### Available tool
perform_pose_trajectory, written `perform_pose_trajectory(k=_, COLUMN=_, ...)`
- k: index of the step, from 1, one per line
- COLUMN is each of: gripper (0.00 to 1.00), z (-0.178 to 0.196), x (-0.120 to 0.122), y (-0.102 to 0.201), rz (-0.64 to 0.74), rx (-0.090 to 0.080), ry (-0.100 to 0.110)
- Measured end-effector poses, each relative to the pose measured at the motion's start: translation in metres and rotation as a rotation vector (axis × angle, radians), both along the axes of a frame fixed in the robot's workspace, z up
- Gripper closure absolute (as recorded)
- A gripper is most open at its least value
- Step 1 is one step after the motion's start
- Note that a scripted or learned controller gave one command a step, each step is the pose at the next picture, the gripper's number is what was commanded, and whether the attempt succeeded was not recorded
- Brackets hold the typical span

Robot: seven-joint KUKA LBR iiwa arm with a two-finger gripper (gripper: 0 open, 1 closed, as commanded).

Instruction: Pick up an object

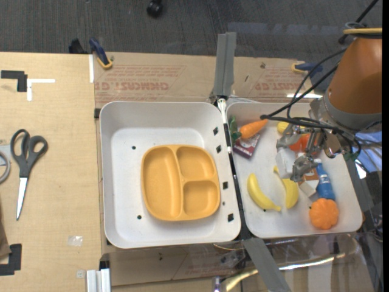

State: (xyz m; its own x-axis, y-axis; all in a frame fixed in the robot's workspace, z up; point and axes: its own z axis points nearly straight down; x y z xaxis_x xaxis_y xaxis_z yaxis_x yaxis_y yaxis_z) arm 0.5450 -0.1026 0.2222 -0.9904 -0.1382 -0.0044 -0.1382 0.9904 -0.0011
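Observation:
My gripper (299, 163) hangs low over the middle of the right bin (258, 224), reaching in from the right under the orange-banded wrist. Directly below and beside it lie a yellow banana (291, 193) and a blue-and-white tube (325, 186). A second banana (262, 194) lies to the left. An orange round fruit (323, 213) sits at the bin's near right corner. A toy carrot (254, 127) rests at the far left on a dark packet (245, 147). A red item (298, 142) and a small yellow item (282, 127) sit partly hidden behind the gripper.
The left bin (115, 163) holds a yellow divided plate (181, 181). Scissors (25, 157) lie on the wooden bench at far left. A grey divider bar (225, 66) runs between the bins at the back. Cables trail from the wrist over the right bin.

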Motion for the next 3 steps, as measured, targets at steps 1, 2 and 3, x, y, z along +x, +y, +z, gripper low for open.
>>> perform_pose_trajectory(k=1, gripper=1.0, z=0.034, x=0.071, y=0.039, rz=0.028, rx=0.001, ry=-0.001)
perform_pose_trajectory(k=2, gripper=1.0, z=0.025, x=0.115, y=0.029, rz=0.161, rx=0.0, ry=-0.002)
perform_pose_trajectory(k=3, gripper=1.0, z=-0.03, x=0.051, y=0.052, rz=0.261, rx=0.0, ry=0.002)
